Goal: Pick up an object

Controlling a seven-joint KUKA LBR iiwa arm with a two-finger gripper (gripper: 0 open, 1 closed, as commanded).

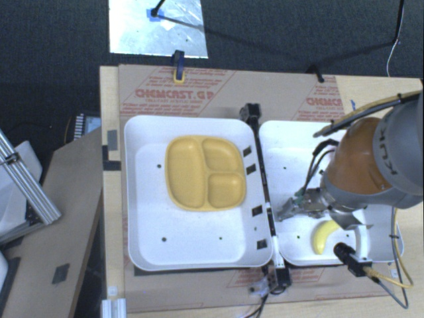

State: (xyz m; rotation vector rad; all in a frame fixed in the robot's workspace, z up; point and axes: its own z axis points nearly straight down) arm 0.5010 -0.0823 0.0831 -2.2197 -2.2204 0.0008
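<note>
Watching the overhead feed from my desk. The gripper point(286, 211) is down low in the right bin point(291, 151), near its left wall and close to the divider between the two bins. All I get of it is a grey metallic tip poking out to the left from under the wrist, so I honestly cannot tell how it is set, and I see nothing caught in it.

The arm point(371, 161) comes in from the right and hangs over most of the right bin. The big grey link sits at the right edge, the orange band bulges just left of it, and the wrist tilts down and left toward the bin floor. Some black cables loop along the orange part.

The banana point(324, 235) is the likely target. It is small, yellow and curved, lying on the floor of the right bin near the front edge, just right of and below the gripper tip. It looks near the tip, but I cannot tell if they touch, since the wrist partly hangs over its top end.

In the left bin point(142, 177), a pale yellow divided plate point(204, 172) with three compartments lies flat around the middle, well apart from the gripper.
</note>
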